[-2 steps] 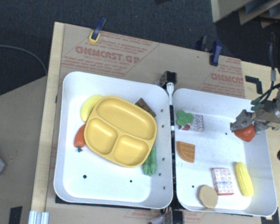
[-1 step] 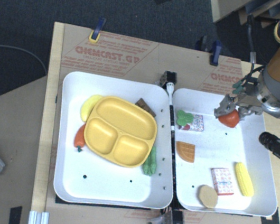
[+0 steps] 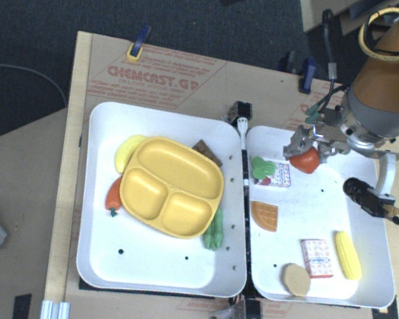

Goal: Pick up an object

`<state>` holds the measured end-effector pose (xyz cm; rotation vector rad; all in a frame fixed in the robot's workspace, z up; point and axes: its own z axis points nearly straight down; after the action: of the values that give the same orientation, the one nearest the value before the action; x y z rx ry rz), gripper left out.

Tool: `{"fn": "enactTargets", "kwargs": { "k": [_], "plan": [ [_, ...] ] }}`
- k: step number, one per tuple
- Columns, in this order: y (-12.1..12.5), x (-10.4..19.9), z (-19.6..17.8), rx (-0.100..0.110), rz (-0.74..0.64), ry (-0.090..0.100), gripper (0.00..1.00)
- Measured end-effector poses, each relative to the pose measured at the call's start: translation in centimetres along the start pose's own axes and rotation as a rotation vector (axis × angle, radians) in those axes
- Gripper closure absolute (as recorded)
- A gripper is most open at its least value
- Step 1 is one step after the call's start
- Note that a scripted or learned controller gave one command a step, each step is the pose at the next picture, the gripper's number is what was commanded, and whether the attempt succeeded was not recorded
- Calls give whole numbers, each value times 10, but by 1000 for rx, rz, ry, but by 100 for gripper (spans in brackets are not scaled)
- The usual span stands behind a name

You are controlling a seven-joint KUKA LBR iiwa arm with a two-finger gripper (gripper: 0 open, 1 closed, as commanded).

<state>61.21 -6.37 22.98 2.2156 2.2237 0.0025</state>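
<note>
Camera view, starting at the near edge: a tan round biscuit (image 3: 297,279), a pink-checked packet (image 3: 317,257) and a yellow corn cob (image 3: 348,254) lie in the right bin (image 3: 378,232), well below the gripper (image 3: 304,152), scattered loosely as pick targets. Closer to it sits a waffle (image 3: 264,216). In the left bin (image 3: 93,197) a yellow divided plate (image 3: 172,186) covers most of a carrot (image 3: 114,195), a banana (image 3: 127,151) and a green vegetable (image 3: 213,232). Just left of the gripper lies a green-and-pink packet (image 3: 270,172), print unreadable. The gripper appears clamped on a red tomato (image 3: 305,161), seemingly raised off the bin. Farthest, the desk (image 3: 160,79) board reads "CHEMCAST".
</note>
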Motion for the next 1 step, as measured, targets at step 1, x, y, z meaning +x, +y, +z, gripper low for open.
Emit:
{"fn": "enactTargets", "kwargs": {
  "k": [1],
  "plan": [
    [20,48,-8,-1,-2,2,100]
  ]
}}
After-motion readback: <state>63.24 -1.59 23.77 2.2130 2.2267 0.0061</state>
